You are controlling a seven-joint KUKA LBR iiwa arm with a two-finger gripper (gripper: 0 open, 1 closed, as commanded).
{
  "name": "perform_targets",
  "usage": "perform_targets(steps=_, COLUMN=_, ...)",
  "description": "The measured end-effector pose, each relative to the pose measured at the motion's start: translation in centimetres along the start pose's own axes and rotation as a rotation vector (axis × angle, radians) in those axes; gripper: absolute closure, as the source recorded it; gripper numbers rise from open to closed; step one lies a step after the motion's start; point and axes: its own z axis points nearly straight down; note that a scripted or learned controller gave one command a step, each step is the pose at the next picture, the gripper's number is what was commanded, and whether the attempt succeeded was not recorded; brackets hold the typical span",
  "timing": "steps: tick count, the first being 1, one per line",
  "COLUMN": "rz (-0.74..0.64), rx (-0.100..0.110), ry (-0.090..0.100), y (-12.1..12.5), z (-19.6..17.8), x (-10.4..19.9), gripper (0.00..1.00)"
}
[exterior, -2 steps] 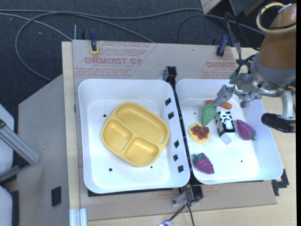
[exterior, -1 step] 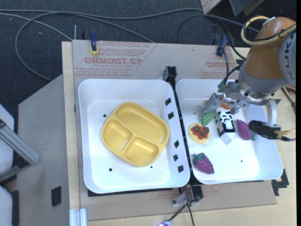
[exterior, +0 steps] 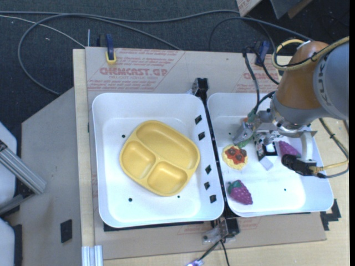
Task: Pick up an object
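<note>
You're looking down at a slant from 1 fixed overhead camera, both bins [exterior: 100, 148] framed mid-distance.

Red "CHEMCAST GP" print on brown protective sheet [exterior: 138, 65] of surface, behind bins; smaller lines illegible.
</note>
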Motion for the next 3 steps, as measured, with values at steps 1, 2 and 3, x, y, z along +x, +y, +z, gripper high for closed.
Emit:
perform_targets(steps=1, rz=0.001, rx=-0.023, ry=-0.007, y=0.6, z=1.8, x=-0.3, gripper=0.00)
perform_targets(steps=2, rz=0.000, rx=-0.025, ry=-0.006, y=0.6, z=0.9, x=-0.2, gripper=1.00)
perform_targets(steps=3, rz=-0.003, rx=-0.013, ry=-0.003, y=1.1, z=-5.5, x=-0.3, gripper=1.00)
